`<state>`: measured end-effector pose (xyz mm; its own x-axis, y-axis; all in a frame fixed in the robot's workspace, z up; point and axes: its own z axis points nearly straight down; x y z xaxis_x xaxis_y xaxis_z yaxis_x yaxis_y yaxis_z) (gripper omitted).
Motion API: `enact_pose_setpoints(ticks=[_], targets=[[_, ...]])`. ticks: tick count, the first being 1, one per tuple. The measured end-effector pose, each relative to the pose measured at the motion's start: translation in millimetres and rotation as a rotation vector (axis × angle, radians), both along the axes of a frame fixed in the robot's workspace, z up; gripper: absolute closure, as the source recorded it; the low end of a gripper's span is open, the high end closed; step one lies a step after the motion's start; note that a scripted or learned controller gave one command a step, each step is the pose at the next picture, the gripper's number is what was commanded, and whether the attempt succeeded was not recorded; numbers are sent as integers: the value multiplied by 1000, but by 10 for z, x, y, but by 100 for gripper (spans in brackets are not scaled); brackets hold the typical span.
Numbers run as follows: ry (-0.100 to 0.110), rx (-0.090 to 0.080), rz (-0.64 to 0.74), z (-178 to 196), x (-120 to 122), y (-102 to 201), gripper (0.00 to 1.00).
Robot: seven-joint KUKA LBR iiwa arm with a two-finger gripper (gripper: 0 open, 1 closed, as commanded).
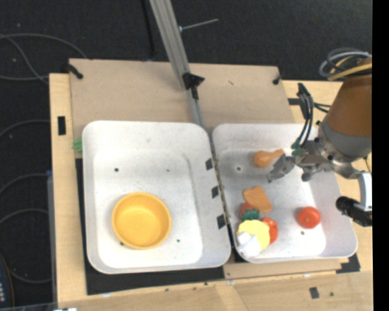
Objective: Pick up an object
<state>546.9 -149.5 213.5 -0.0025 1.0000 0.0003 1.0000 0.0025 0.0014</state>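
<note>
The right bin [337, 238] holds several small items. An orange pear-shaped piece [266, 157] lies near its far side, and a brown toast-like slab [257, 198] sits in the middle. A red tomato [308, 218] rests toward the right, while a yellow, white, red and green cluster [255, 232] lies at the front left corner. My gripper [294, 170] hangs over the bin just right of the orange piece. It is open with nothing between its fingers; the left fingertip [279, 169] is close to that piece.
The left bin [104, 148] carries a yellow bowl [141, 220] at its front. A slanted metal pole [172, 37] rises from behind the bins. Cables lie on the dark floor to the left.
</note>
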Motion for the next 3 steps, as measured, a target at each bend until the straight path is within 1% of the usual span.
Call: enact_pose_setpoints(ticks=[1,2,3], targets=[[-1,0,-1,1,0,-2,0],[4,-2,-3,-446,34,-69,0],[5,-2,-5,-972,124,-84,0]])
